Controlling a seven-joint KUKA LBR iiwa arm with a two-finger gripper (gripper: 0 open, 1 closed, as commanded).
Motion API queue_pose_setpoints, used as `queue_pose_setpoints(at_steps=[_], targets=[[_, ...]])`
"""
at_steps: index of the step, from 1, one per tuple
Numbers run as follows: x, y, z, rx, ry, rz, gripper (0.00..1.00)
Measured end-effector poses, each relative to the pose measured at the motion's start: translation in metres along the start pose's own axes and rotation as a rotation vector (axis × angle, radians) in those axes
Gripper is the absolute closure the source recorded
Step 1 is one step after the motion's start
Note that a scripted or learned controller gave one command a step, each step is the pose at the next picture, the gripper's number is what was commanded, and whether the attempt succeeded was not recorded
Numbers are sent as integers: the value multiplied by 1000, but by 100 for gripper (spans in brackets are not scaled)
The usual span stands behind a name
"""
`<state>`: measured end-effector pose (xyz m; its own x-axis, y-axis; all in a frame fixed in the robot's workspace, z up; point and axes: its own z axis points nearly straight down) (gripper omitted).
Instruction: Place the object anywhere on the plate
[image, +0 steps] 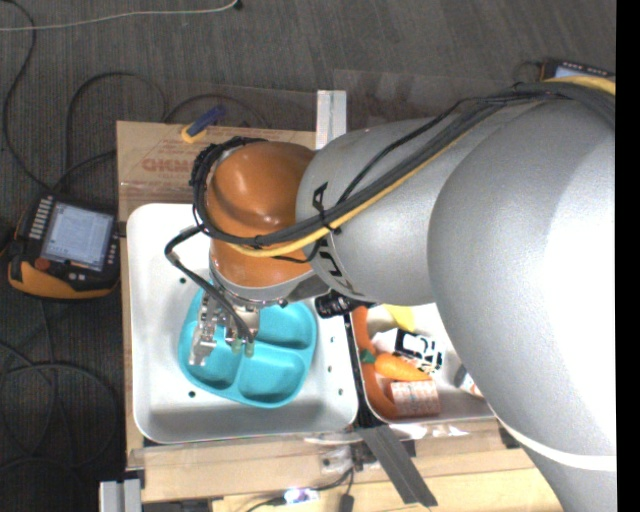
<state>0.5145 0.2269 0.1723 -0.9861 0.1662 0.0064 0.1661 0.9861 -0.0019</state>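
Observation:
A teal plate with divided compartments lies in the left white bin, toward its front right. My gripper hangs directly over the plate's left compartment, low and close to its surface. The orange band and grey wrist above hide the back part of the plate. I see no object clearly held at the gripper.
The right bin holds an orange carrot-like piece, a yellow item, a white and black item and a pinkish cylinder. The big grey arm covers most of that bin. A pendant lies on the floor at left.

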Motion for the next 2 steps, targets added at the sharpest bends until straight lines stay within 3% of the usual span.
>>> queue_pose_setpoints(at_steps=[1, 2], targets=[[32, 2, 10, 1, 0, -341, 100], [32, 2, 10, 1, 0, -342, 0]])
